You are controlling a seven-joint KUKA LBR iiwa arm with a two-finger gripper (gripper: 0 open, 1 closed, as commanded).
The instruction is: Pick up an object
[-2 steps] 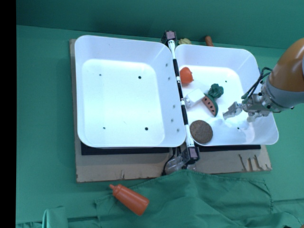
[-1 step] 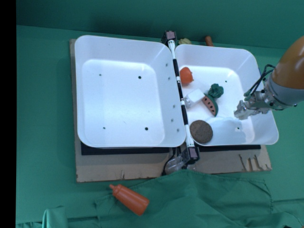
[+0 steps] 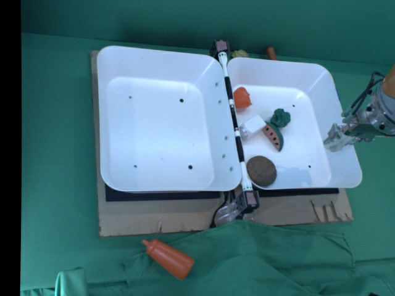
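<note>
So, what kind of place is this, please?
Probably a robot test bench in a lab, not a kitchen. Two white bins stand side by side on cardboard over green cloth, toy foods such as a watermelon slice lie in the right bin, and an arm's pincer reaches in.

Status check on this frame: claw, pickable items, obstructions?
Claw at right bin's right rim, holding nothing seen. Brown disc, watermelon slice, white block, orange piece untouched near the divider. Path clear.
</note>
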